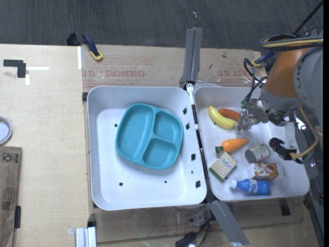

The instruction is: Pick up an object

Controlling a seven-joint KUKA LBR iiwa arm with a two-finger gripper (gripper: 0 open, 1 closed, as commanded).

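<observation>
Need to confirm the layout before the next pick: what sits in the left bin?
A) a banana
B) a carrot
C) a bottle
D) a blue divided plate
D: the plate lies alone in the left bin; banana, carrot and bottle are in the right bin.
</observation>
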